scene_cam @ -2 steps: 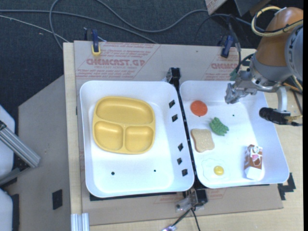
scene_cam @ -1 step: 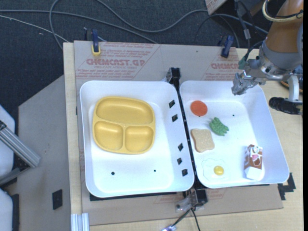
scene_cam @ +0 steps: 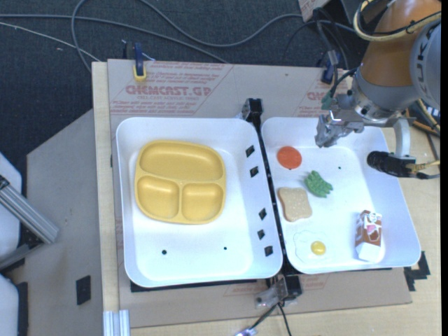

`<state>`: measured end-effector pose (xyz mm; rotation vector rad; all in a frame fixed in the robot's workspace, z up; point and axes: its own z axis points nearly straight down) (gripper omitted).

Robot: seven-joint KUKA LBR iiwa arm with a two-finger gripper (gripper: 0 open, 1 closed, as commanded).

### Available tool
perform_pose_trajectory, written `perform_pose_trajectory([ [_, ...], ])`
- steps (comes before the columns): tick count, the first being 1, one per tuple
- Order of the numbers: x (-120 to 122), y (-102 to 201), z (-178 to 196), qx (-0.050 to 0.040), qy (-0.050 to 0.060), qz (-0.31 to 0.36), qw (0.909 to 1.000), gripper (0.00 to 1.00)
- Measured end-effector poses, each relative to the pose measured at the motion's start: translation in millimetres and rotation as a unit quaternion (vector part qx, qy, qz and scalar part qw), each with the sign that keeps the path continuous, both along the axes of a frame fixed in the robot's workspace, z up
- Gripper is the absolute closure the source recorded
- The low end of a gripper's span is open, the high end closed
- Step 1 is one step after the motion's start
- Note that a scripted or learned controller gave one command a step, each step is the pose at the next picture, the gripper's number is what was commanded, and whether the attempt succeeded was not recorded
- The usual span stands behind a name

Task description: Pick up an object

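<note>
The right bin [scene_cam: 399,208] holds several toy foods: a red tomato slice [scene_cam: 289,157], a green leafy piece [scene_cam: 318,183], a slice of bread [scene_cam: 295,204], a fried egg [scene_cam: 313,246] and a small carton [scene_cam: 368,235] near the front right corner. My gripper [scene_cam: 326,138] hangs over the back of the right bin, up and to the right of the tomato slice. Nothing shows between its fingers, and I cannot make out whether they stand apart.
In the left bin [scene_cam: 238,250] lies a yellow divided plate [scene_cam: 180,180] with three compartments. A black divider [scene_cam: 264,187] runs between the bins. Both bins rest on a cardboard sheet [scene_cam: 175,86] with a blue clamp [scene_cam: 139,60] at its back edge.
</note>
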<state>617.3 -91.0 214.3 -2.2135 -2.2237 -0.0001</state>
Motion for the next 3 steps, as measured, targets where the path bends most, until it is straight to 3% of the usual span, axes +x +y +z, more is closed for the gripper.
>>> perform_pose_trajectory([
  [3,-19,147,23,-0.0003,-0.002,0.0,1.0,1.0],
])
